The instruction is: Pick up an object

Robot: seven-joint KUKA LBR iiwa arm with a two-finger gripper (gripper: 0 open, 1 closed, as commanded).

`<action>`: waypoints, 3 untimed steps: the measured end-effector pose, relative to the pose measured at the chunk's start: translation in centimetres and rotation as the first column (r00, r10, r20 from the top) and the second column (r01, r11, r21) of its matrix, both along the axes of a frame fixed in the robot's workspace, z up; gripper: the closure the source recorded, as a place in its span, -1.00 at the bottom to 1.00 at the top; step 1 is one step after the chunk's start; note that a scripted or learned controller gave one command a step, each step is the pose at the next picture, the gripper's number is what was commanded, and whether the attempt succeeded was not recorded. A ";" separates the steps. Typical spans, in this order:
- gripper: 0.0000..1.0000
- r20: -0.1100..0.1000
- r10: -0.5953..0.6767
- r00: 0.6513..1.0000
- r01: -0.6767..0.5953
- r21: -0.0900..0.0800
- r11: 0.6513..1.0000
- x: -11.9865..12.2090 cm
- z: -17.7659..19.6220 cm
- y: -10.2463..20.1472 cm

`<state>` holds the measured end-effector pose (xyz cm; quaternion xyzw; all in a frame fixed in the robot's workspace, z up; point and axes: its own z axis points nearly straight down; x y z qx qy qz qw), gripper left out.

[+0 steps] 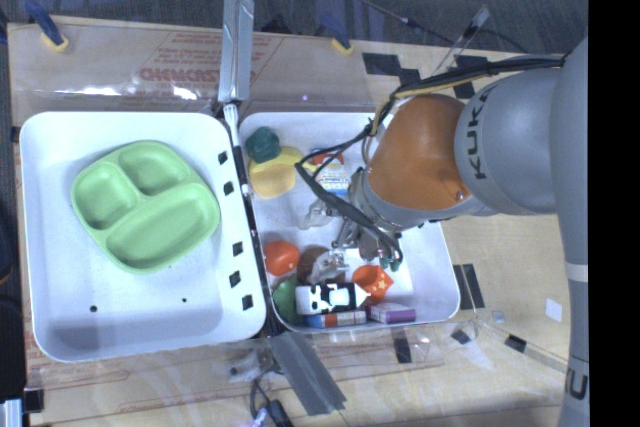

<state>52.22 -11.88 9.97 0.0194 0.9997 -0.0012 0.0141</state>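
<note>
Reaching in from the right, the grey arm (520, 145) with its orange band (420, 155) bends down over the right bin (440, 260). Its pincer (362, 245) hangs low among the clutter near that bin's middle; whether it is released or clenched cannot be told from this slanted view, and nothing is clearly seen caught in it.

Objects to pick from lie packed in the right bin. A dark teal piece (264, 144) sits at the far left corner, touching a yellow object (274, 174) just below it. An orange-red round item (282, 258) lies by the left wall, with a brown item (314, 263) beside it. A green object (285, 298) sits at the near left corner, next to a black-and-white toy (330, 298). A small orange piece (372, 281) lies just under the pincer, and a purple box (392, 313) and a red and blue marker-like stick (335, 319) rest along the near wall.

Over in the left bin (60, 315), a green divided plate (146, 203) lies flat. Both bins sit on the desk (500, 365).
</note>
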 end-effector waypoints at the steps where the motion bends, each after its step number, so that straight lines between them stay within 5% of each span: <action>1: -1.00 -0.020 -0.103 0.994 0.103 0.003 0.995 7.8 -0.4 0.6; 2: -1.00 -0.013 -0.164 0.986 0.164 0.002 0.987 0.2 -0.2 0.9; 3: -1.00 -0.020 -0.014 1.000 0.014 0.002 1.000 5.4 -0.4 1.7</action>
